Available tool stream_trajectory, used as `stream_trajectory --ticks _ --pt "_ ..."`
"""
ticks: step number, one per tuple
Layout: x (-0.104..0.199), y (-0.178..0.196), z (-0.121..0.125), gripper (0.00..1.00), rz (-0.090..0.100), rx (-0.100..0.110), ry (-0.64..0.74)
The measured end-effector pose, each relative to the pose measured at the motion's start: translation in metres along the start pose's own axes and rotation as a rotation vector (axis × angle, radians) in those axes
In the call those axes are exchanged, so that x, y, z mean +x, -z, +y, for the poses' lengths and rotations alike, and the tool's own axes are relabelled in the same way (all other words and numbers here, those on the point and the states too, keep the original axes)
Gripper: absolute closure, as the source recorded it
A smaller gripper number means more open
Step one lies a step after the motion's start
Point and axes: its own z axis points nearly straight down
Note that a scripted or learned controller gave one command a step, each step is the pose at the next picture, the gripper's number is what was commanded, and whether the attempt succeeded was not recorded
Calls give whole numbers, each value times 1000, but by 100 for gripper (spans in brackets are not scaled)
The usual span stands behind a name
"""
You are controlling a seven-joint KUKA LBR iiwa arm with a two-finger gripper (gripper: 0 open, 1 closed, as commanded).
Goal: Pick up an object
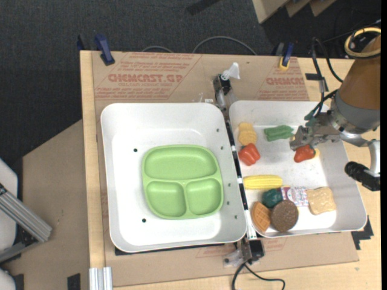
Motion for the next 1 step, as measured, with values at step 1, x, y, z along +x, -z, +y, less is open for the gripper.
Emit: stream_trajectory --ticks 1 --pt "65 8 16 100 2 7 -1"
